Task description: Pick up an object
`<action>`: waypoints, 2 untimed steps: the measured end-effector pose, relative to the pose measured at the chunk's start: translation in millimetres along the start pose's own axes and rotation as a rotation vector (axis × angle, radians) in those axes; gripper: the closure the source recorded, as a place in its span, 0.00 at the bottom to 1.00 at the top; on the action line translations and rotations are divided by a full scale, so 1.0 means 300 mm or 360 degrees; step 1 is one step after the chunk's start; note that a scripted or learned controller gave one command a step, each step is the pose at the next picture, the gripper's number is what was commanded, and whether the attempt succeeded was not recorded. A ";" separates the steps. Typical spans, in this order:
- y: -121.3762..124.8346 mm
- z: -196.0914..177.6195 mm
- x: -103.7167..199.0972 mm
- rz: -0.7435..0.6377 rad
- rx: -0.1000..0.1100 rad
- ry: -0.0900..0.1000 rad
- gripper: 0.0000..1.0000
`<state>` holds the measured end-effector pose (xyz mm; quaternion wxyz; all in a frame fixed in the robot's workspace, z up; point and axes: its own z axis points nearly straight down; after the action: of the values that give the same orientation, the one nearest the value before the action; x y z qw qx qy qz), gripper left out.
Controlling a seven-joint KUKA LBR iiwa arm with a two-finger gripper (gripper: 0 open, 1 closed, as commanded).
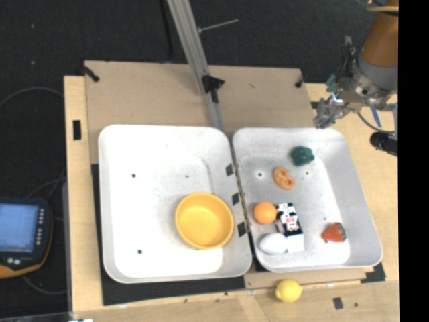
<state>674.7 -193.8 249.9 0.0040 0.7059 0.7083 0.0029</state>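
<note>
The right bin [348, 173] holds several small objects: a dark green lump [302, 155], an orange pretzel-shaped piece [283, 176], an orange ball [265, 212], a black-and-white cow-patterned box [289, 220], a white egg-like object [273, 244] and a red strawberry [334, 233]. In the left bin [134, 159] sits a yellow bowl [204, 220]. My gripper [326, 115] hangs just beyond the right bin's far right corner, above the bench, apart from every object. Nothing shows between its tips.
A yellow lemon [288, 290] lies on the bench in front of the right bin. A metal pole [191, 42] slants up from between the bins at the back. A tablet-like pendant [23, 237] sits at the far left.
</note>
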 end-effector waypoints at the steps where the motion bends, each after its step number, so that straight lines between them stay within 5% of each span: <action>1: 0.003 -0.039 0.000 -0.0002 0.0010 0.0004 1.00; 2: -0.054 -0.064 0.147 -0.0005 0.0012 0.0005 1.00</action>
<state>658.1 -149.8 268.8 0.0001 0.7048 0.7094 0.0014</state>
